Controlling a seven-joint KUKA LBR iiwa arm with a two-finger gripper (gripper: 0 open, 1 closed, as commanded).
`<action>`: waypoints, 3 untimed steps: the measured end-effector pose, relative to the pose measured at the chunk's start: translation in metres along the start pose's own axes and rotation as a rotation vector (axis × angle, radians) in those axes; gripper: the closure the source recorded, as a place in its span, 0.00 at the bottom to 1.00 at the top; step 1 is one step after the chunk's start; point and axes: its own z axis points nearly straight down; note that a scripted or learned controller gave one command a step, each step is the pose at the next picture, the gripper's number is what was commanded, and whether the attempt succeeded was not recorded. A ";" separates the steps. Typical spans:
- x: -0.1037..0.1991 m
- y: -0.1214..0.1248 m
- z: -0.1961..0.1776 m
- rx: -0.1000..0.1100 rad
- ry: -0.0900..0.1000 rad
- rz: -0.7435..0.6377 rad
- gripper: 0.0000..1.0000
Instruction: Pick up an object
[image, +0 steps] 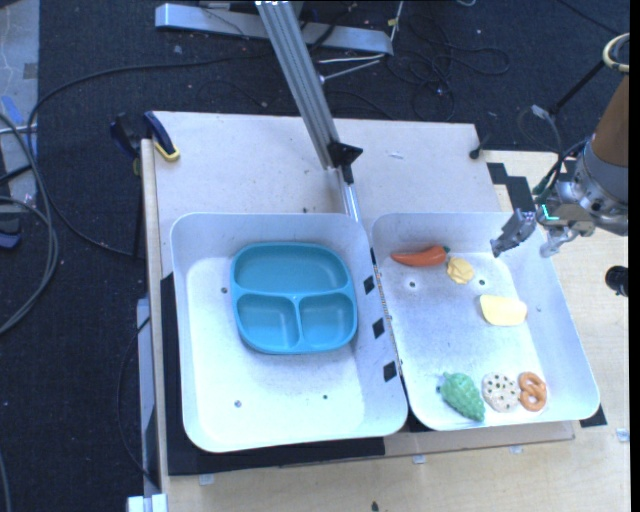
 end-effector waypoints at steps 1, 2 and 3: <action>0.000 0.000 -0.001 -0.001 0.000 0.000 0.00; -0.003 0.002 0.043 0.002 0.001 0.001 0.00; 0.002 -0.003 0.088 0.003 0.001 0.001 0.00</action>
